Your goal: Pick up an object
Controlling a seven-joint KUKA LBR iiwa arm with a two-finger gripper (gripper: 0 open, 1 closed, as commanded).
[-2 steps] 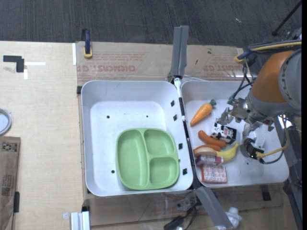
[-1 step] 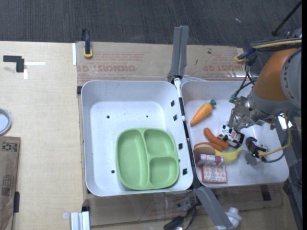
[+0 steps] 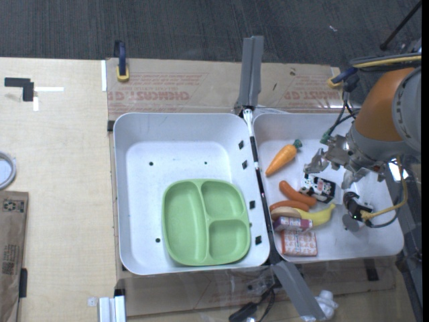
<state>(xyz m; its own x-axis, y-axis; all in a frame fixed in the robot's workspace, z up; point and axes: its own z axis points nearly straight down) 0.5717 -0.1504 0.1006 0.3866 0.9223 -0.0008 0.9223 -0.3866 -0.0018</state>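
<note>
On the far left we have the pale wooden bench (image 3: 53, 133), with a black L-shaped marker (image 3: 20, 86) near its upper corner and a blue-handled clamp (image 3: 120, 60) at the cardboard edge behind the bins. Moving right, we come to the left bin (image 3: 134, 139), and in it a green divided plate (image 3: 206, 221) lies flat toward the near side, three compartments showing. Across the grey divider (image 3: 252, 79) we reach the right bin (image 3: 375, 247), where all the loose items sit. We see a carrot (image 3: 281, 158) up near the left wall, tilted, and below it a red sausage (image 3: 296, 193), then a banana (image 3: 315, 216) just beside that, with a flat red-and-white packet (image 3: 299, 242) nearest us. A small black-and-white object (image 3: 323, 188) lies just right of the sausage. Over it we find the gripper (image 3: 328, 170), low in the bin, metal parts crowding above that object; how far it is spread, and whether it has anything, we cannot tell. The orange-banded arm (image 3: 389, 113) fills the right edge.
</note>
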